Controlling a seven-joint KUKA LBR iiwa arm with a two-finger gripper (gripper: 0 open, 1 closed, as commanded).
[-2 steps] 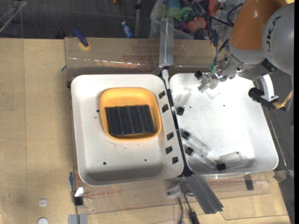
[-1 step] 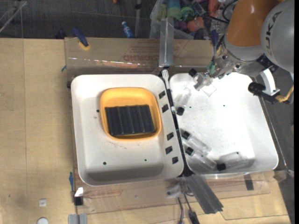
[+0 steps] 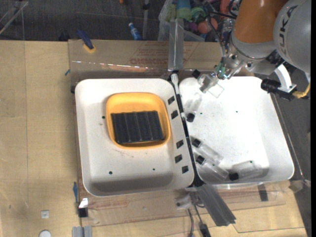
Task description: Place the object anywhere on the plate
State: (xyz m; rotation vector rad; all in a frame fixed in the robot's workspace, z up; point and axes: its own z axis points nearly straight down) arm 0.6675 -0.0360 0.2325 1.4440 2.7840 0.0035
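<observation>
The arm [image 3: 269,14] reached over the far-left corner of the right bin [image 3: 247,127], its gripper [image 3: 213,82] low by that corner; I could not tell its state. The yellow plate [image 3: 137,102] lay in the left bin [image 3: 98,167], toward its far right, and the dark ridged object [image 3: 137,127] rested flat on the plate's near half.

The desk [image 3: 34,132] is of pale wood. Directly on it rest two shallow white bins, side by side and touching: the left bin [image 3: 94,174] and the right bin [image 3: 276,132]. A brown cardboard sheet [image 3: 143,53] lies behind them.
</observation>
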